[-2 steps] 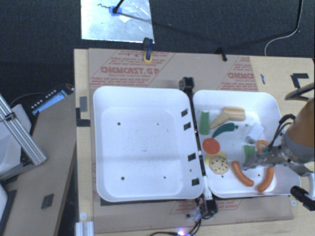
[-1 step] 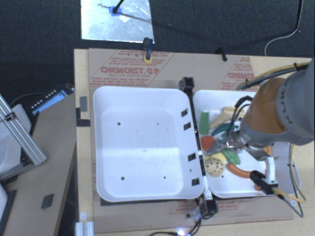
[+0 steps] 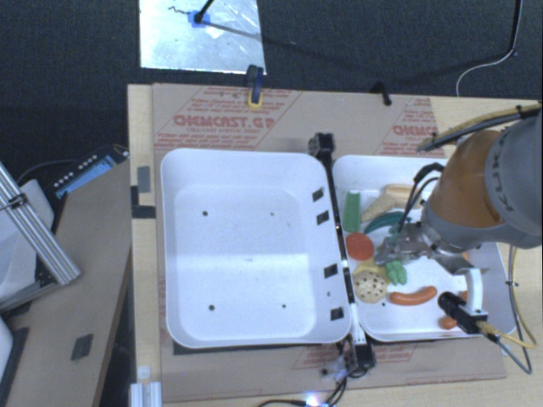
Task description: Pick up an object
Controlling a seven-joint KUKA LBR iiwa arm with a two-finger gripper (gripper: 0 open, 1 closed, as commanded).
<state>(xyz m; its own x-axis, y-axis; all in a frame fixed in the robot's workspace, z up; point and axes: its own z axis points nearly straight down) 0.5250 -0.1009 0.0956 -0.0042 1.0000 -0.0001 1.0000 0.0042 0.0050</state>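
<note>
Candidate objects all lie in the right bin (image 3: pixel 490 265): a red round piece (image 3: pixel 360 246), a speckled cookie-like disc (image 3: pixel 369 286), a small green leafy piece (image 3: pixel 396 270), an orange-red sausage shape (image 3: pixel 412 296), a green stick (image 3: pixel 352 207), a dark green curved item (image 3: pixel 383 221) and a pale tan item (image 3: pixel 393 196).

The gripper (image 3: pixel 395 250) sits low inside the right bin, just beside the red round piece and directly above the green leafy piece. The wrist hides its tip, so I cannot tell whether it is released or clenched, and nothing is seen grasped.

Judgement: the reach into the right bin is done; the grab itself is not confirmed and the lift remains. No item is raised off the bin floor as far as visible.

The left bin (image 3: pixel 246 244) adjoins the right bin on its left side.

Writing: the cardboard sheet (image 3: pixel 229 119) under the bins bears red "CHEMCAST GP" print beyond the left bin, and a partly cut repeat beyond the right bin. No other text is legible.
</note>
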